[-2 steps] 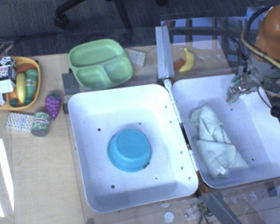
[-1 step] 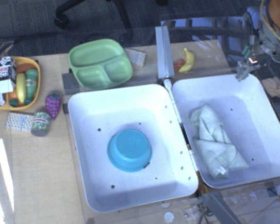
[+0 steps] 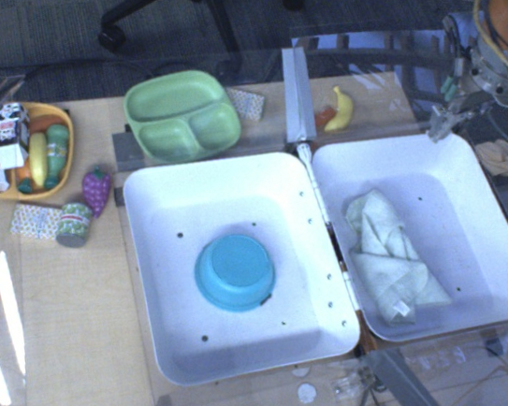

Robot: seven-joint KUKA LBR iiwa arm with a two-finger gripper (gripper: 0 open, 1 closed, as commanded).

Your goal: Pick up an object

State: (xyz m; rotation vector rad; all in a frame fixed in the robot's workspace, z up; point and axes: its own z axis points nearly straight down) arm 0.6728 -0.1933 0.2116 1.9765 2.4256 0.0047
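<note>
The gripper shows at the far right corner of the right-hand white bin, as a pale, blurred tip just over the bin's far rim; whether the jaws are open or closed cannot be told, and nothing can be seen between them. The arm comes in from the right edge, its grey links and cables crowded above that corner, with a patch of orange at the upper right. In the right-hand bin a crumpled pale cream cloth lies left of centre, running from the middle toward the near wall, well apart from the gripper. The left-hand white bin holds a round light-blue plastic bowl, upside down near the bin's centre. On the tabletop beyond the left bin sits a green divided plastic tray, touching no bin. Beyond the right bin's far left corner lies a small yellow toy banana with something orange beside it. At the tabletop's far left corner a yellow bowl holds assorted toy food, and near it, toward the left bin, are a purple toy grape bunch, a small green-labelled can lying on its side, and a flat patterned packet
</note>
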